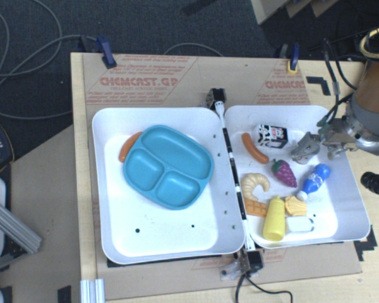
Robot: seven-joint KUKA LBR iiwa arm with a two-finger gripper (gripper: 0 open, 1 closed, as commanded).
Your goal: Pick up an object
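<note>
While the arm (pixel 369 100) reaches in from the right, its end effector (pixel 311 145) hangs over the upper right part of the right bin (pixel 350 197), grey metal, pointing left. Whether it is apart or together cannot be told from this angle; nothing shows clamped in it.

Right bin contents, none lifted:
- black-and-white carton (pixel 271 135), cow-patterned, lying near the top, just left of the end effector.
- red-orange sausage (pixel 254 148), slanted, below-left of the carton.
- purple grape bunch (pixel 285 172), dark stem at its upper end, centre of the bin.
- blue bottle (pixel 315 179) with white band, tilted, just below the end effector.
- pale croissant (pixel 254 184), curled, near the left wall.
- orange waffle-like piece (pixel 255 207) touching the croissant's lower edge.
- yellow bottle (pixel 274 218), upright-looking, lower centre.
- yellow fries piece (pixel 296 205) beside the yellow bottle, a white block (pixel 299 225) just below it.

Left bin (pixel 114 219): blue divided plate (pixel 168 166), three compartments, tilted diagonal. An orange carrot-like piece (pixel 127 147) pokes out from under its upper left edge.

Both bins sit on a brown counter (pixel 151 81) with red printing.
</note>
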